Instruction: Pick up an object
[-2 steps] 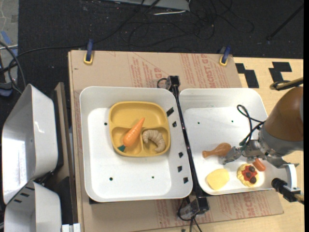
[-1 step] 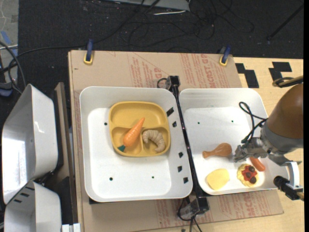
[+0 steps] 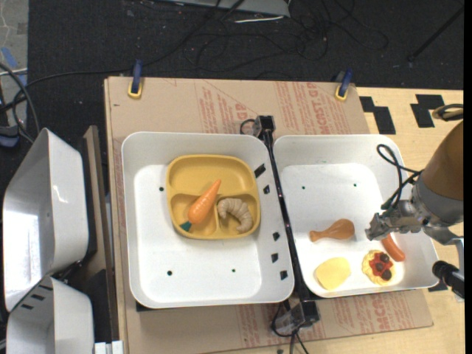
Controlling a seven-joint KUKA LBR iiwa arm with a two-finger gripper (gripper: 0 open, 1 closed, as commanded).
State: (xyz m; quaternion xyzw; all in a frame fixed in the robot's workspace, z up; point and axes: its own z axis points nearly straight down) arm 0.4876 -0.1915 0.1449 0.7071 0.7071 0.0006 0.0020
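Note:
The right bin [image 3: 324, 157] holds a brown chicken drumstick [image 3: 333, 231], a pale yellow round piece [image 3: 332, 273], a small pizza-like disc with red toppings [image 3: 381, 267] and an orange-red sausage [image 3: 394, 248]. My gripper [image 3: 384, 227] hangs low over the bin's right side, just above the sausage and right of the drumstick. In the left bin [image 3: 147, 264] a yellow divided plate [image 3: 181, 175] carries an orange carrot [image 3: 204, 202] and a beige shrimp-like piece [image 3: 237, 212].
Black cable loops over the right bin's far right corner [image 3: 391, 161]. Another white bin [image 3: 40, 198] stands tilted off the bench's left edge. Yellow clamps [image 3: 135, 88] hold the cardboard base at the back.

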